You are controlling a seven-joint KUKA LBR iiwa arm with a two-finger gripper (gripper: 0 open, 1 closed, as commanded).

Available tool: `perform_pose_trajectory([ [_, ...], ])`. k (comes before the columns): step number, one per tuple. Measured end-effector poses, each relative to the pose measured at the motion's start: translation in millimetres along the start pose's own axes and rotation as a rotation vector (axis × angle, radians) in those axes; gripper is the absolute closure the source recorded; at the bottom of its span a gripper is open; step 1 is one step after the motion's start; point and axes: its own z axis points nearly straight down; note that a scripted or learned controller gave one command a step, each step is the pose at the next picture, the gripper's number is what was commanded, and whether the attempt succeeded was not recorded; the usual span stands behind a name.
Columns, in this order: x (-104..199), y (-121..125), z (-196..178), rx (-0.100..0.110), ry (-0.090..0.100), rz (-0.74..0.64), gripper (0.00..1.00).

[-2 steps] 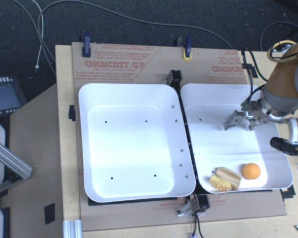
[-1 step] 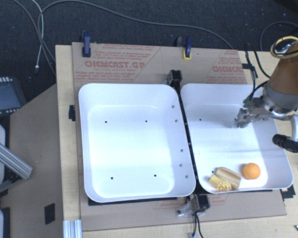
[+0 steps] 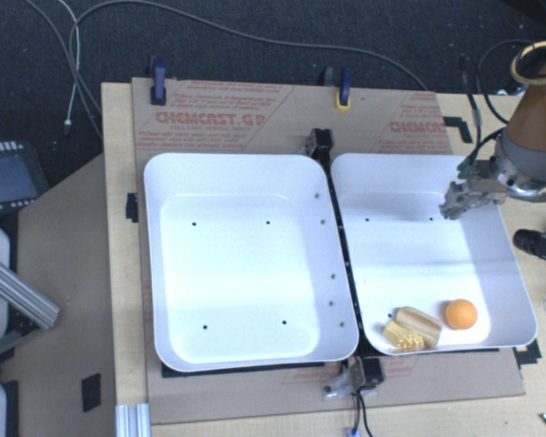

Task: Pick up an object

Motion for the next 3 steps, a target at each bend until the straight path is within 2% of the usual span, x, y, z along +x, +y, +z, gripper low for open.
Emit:
perform_pose_trajectory([
  [1,3,0,-43,0.0,0.0,0.0,1.0],
  [2,3,1,-67,0.002,0.0,0.0,1.0],
  [3,64,-5,-64,0.004,0.003,-0.004,1.0],
])
